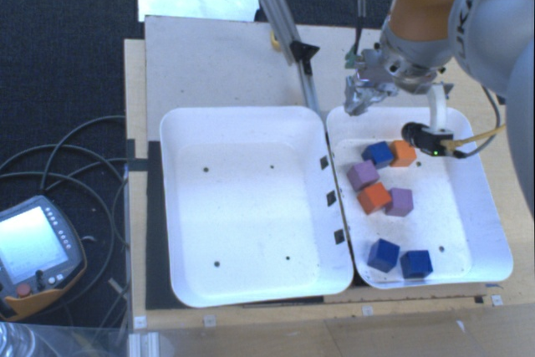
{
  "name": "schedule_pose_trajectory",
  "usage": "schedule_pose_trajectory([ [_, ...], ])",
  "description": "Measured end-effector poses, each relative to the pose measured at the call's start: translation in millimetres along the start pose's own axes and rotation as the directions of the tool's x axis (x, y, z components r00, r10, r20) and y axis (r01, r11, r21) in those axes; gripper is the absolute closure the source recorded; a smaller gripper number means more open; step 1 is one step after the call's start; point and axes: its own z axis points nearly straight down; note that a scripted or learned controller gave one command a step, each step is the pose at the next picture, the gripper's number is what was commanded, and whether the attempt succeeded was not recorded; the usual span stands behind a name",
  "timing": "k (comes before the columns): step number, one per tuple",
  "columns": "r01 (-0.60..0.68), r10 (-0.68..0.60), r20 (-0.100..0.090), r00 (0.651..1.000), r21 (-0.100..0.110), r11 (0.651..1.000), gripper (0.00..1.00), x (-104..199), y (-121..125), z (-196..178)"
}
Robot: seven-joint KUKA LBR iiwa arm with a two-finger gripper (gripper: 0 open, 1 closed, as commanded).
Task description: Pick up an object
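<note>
Hovering over right bin far edge, fingers state unclear; seven cubes lie below, untouched.

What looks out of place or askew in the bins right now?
Nothing stands out. All seven cubes lie inside the right bin: blue, orange, purple, orange, purple, and two blue ones near its front. The gripper hangs above that bin's far-left corner.

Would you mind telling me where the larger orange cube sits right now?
The larger orange cube lies in the right bin, near its middle, wedged between two purple cubes: one above-left, one to its right.
</note>
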Motion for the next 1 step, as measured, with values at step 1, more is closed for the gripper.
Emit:
schedule_pose_trajectory([
  [1, -0.001, 0.001, 0.0, 1.0, 0.003, 1.0, 1.0, 37.4, -33.3, 12.5],
])
